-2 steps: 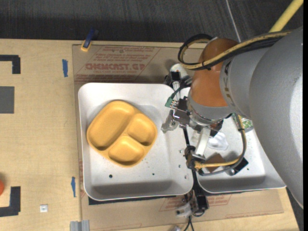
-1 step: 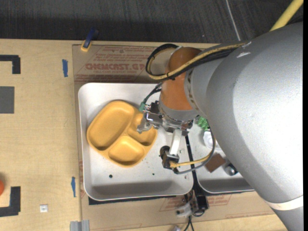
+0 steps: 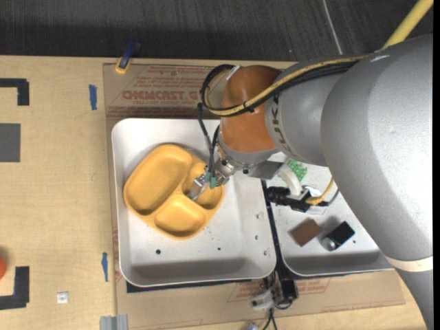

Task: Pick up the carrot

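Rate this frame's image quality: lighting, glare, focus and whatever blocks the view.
Camera view: even, soft lighting; mild glare on the arm's grey shell and the left bin's rim; slight softness throughout, with the gripper too small to resolve over the yellow divided dish; the arm blocks much of the right bin, leaving a brown block and a black piece in sight.

Pretty clearly standing in a robotics lab here, not anyone's kitchen. A big grey industrial arm (image 3: 371, 136) is hanging over a plywood bench (image 3: 55, 184) that's wearing blue tape marks (image 3: 93, 96) and black squares near its left edge, two white bins (image 3: 130, 253) are sitting on flattened cardboard (image 3: 165, 91), and cables (image 3: 412, 12) are trailing over dark carpet.
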Motion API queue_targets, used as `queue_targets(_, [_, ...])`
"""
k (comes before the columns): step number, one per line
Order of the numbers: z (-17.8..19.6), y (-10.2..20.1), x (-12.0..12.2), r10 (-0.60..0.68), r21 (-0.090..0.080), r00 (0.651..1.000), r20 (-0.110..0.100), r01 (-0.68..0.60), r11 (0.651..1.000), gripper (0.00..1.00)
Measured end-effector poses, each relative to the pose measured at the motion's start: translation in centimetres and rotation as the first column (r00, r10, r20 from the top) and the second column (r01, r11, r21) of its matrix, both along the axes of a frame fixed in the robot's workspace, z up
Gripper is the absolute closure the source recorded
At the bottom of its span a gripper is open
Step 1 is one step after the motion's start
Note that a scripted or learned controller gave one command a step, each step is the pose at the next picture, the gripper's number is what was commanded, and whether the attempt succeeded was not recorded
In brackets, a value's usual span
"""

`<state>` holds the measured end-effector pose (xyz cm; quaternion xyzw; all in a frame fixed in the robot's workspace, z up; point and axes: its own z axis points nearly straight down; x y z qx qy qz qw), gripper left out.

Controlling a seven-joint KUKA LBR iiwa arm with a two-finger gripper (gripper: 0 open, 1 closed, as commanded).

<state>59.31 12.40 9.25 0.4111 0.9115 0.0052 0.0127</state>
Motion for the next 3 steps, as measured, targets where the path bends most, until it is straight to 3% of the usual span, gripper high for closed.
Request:
queue_targets(1, [4.7,2.7,-4.9,-0.089,0.002,0.996,-0.027,0.089,0.996,0.00])
queue_targets(2, [5.7,2.7,-4.9,-0.090,0.003,0.996,-0.024,0.090,0.996,1.00])
queue_targets(3, [14.5,3.0,-3.1,-0.348,0.001,0.937,-0.026,0.348,0.938,1.00])
